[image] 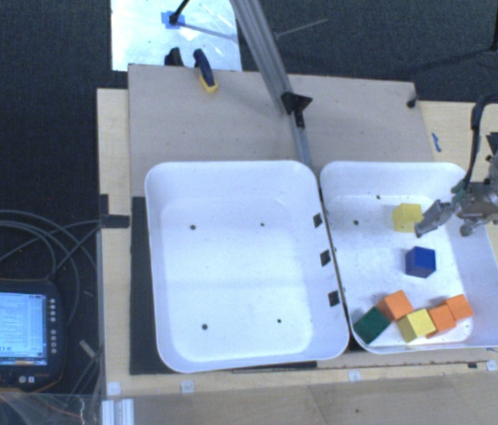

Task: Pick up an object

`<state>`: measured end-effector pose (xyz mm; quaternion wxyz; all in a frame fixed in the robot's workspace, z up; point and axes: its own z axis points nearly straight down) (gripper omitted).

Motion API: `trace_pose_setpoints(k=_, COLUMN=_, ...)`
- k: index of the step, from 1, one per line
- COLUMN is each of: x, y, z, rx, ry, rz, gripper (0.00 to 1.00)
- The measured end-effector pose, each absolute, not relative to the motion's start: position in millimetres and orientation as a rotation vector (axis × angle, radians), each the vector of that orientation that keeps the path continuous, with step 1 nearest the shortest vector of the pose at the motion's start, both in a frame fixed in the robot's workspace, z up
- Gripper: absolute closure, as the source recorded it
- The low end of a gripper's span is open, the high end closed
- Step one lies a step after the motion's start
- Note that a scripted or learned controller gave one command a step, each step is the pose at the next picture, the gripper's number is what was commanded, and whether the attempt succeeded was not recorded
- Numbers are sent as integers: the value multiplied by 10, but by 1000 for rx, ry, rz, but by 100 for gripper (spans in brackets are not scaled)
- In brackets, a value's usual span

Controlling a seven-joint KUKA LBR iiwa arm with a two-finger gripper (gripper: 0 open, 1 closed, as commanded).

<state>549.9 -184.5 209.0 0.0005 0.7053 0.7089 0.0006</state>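
Observation:
My gripper (pixel 444 227) hangs over the right bin (pixel 487 264), near its far right side, and is open with nothing between its fingers. A yellow cube (pixel 407 217) lies just left of the left fingertip (pixel 421 229). Below it a blue cube (pixel 420 261) sits alone in the middle of the bin. Along the near edge lie a green cube (pixel 371 324), an orange cube (pixel 396 304), a second yellow cube (pixel 417 324) and two more orange cubes (pixel 440 317) (pixel 459 306).
The left bin (pixel 169 237) lies beside the right one, joined by dark clips along the shared wall. A slanted metal pole (pixel 266 51) crosses the board behind the bins. A teach pendant (pixel 14 333) with cables sits at the far left.

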Motion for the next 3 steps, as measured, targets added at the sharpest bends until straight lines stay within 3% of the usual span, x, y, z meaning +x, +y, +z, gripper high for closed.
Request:
trace_pose_setpoints(k=1, x=5500, y=-1845, z=2091, rx=2216, ry=2225, rz=3, gripper=0)
trace_pose_setpoints(k=3, x=5488, y=-1894, z=1036, rx=2220, ry=2226, rz=-2, gripper=0)
